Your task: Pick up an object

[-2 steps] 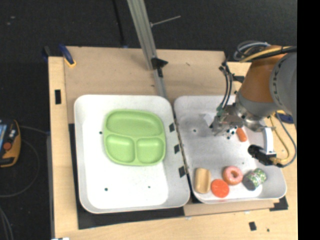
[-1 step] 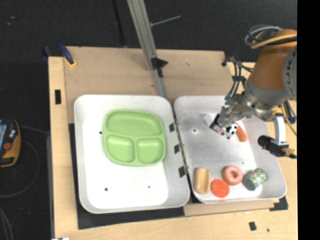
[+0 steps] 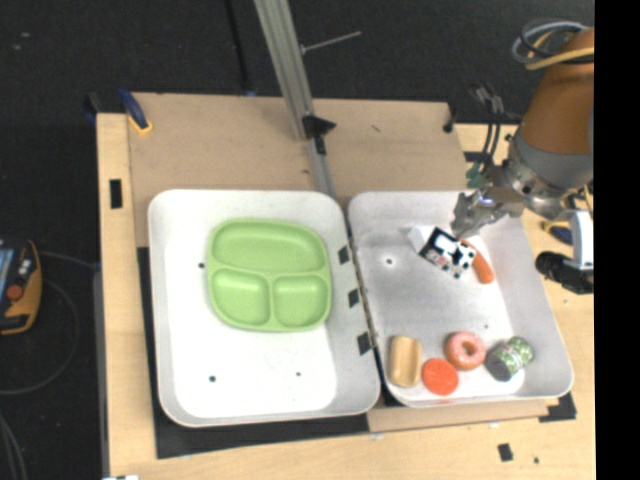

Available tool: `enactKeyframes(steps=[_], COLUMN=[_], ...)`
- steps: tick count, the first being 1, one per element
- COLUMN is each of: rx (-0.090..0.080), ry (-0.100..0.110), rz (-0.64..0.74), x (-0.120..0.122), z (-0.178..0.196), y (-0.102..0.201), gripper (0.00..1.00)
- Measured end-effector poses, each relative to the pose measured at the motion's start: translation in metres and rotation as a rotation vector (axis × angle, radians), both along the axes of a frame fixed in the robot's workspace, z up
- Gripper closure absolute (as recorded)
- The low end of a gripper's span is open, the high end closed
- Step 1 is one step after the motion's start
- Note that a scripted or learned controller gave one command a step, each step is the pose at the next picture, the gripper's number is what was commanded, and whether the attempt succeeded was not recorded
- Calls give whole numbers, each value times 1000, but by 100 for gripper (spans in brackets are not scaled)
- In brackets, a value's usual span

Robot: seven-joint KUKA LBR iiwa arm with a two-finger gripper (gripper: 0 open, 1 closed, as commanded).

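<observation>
Arm over the right bin's far corner, gripper tip at a white-and-black object.
The arm [image 3: 560, 118] slants down from the right; its gripper [image 3: 468, 218] meets the white-and-black object [image 3: 440, 248] just beside an orange piece [image 3: 484, 267] in the right bin [image 3: 400, 218]. Finger opening and grasp: cannot tell.

A green divided plate [image 3: 268, 274] lies in the left bin [image 3: 180, 368]. In the right bin [image 3: 400, 268], the gripper [image 3: 468, 218] hangs over a black-and-white box [image 3: 443, 250], with an orange carrot [image 3: 484, 267] beside that box.
</observation>
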State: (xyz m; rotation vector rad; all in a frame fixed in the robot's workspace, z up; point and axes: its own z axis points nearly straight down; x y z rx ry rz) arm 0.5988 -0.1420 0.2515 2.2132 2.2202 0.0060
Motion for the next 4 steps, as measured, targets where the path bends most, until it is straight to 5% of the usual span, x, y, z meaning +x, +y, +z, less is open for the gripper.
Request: enactKeyframes(steps=[4], rx=[3], ry=[6], rz=[4], x=[24], z=[-21], y=[209], gripper=[100])
